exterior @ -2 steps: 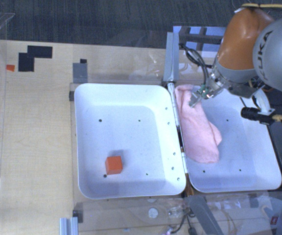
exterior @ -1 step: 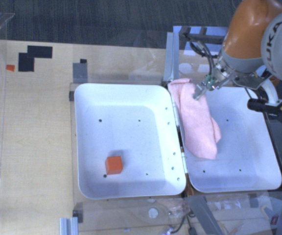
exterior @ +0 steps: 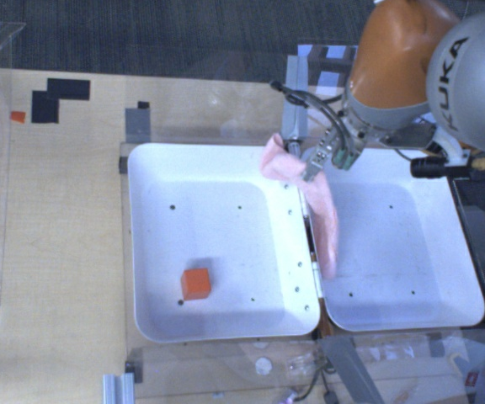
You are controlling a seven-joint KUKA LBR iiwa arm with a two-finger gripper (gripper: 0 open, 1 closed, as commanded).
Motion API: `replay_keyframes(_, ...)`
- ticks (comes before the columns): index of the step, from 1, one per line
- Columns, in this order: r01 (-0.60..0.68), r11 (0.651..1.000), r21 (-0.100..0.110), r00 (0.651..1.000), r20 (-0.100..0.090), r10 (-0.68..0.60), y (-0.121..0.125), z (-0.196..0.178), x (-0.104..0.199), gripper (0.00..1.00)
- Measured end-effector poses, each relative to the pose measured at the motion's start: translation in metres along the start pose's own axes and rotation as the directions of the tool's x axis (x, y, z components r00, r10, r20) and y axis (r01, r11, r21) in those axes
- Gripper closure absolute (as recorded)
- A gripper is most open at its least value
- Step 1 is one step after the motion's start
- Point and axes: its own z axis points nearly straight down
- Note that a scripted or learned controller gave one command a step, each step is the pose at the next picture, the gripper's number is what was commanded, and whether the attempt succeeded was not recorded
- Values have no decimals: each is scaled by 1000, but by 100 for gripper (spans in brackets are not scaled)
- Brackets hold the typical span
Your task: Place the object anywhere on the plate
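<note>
over the bins' seam, jaws (exterior: 303, 160) pinch a pink cloth (exterior: 317, 209), fingertips half buried.

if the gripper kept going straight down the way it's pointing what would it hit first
Most likely the pink cloth draped over the seam between the two bins, just under the gripper; beneath it, the left bin rim. Depth is hard to judge.

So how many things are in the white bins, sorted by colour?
Orange: 1, the orange block in the left bin
Pink: 1, the pink cloth hanging from the tool over the edge where the left bin meets the right bin
Total: 2
</note>
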Motion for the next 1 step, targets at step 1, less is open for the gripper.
replay_keyframes(1,390,921,-2,921,0,-390,24,-5,37,100)
